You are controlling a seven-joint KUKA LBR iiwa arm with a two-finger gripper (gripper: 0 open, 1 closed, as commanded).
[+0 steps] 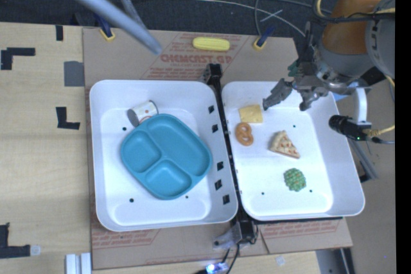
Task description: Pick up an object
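In the right bin (334, 199) lie a yellow cheese square (251, 113), a small pretzel (244, 133), a pizza slice (283, 144) and a green broccoli piece (295, 179). My gripper (289, 99) hangs over the bin's upper part, right of the cheese square, open, with its two dark fingers spread apart and nothing between them. The left bin (103, 138) holds a blue divided plate (166, 155) and a small white cup (142, 112) lying on its side.
A yellow banana-shaped toy (210, 43) rests on the cardboard behind the bins. A black divider (221, 138) runs between the two bins. Cables loop behind the arm at the upper right. A grey pole crosses the upper left.
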